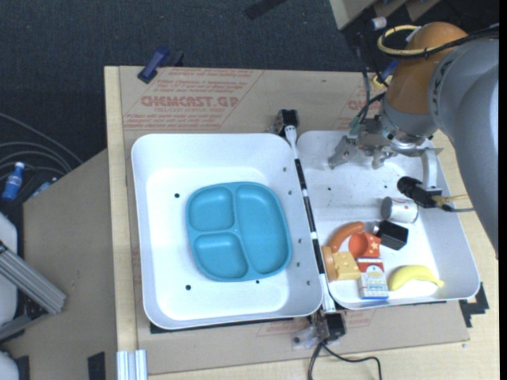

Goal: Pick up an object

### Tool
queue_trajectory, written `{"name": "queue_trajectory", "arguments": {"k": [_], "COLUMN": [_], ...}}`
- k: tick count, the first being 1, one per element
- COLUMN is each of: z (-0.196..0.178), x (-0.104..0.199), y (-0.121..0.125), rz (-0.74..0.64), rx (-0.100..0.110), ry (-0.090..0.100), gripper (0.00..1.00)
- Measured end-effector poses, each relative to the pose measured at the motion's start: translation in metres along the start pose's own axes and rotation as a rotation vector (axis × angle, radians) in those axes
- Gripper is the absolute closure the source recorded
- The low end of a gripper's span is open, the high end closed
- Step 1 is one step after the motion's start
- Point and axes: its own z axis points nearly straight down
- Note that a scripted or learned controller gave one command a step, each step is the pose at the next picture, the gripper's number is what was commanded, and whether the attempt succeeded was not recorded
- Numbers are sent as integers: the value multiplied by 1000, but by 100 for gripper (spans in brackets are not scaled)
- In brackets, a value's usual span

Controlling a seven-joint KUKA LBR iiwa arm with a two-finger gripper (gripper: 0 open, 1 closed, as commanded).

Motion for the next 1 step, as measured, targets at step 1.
{"name": "queue_trajectory", "arguments": {"k": [1], "z": [11], "x": [15], "y": [-58], "rz": [2], "rx": [4], "ry": [3], "gripper": [0]}}
